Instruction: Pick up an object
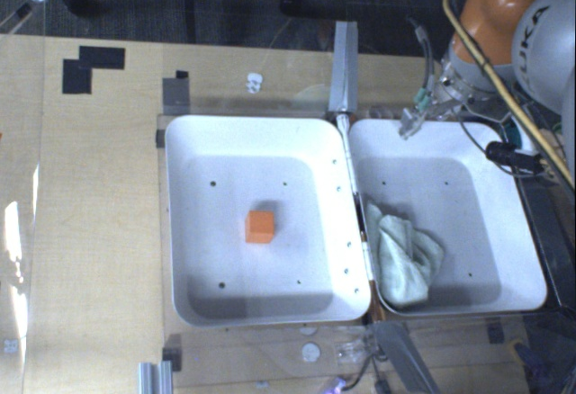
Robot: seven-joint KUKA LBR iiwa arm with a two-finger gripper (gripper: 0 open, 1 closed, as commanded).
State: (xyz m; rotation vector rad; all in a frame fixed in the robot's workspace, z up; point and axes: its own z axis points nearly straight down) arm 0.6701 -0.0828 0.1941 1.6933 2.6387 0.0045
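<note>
Orange cube (260, 227) sits flat near centre of left bin (193, 203), well apart from hand, down and to its left in the view. Hand (419, 116) hangs over back rim of right bin (504, 230), holding nothing; can't tell if open or closed. Arm (522, 14) reaches in from upper right, wrist angled down-left. White cloth (405, 257) crumpled in right bin's front-left corner, below hand. Count: 1 cube, 1 cloth, 2 bins on table (81, 230). Nothing blocks the cube.
</note>
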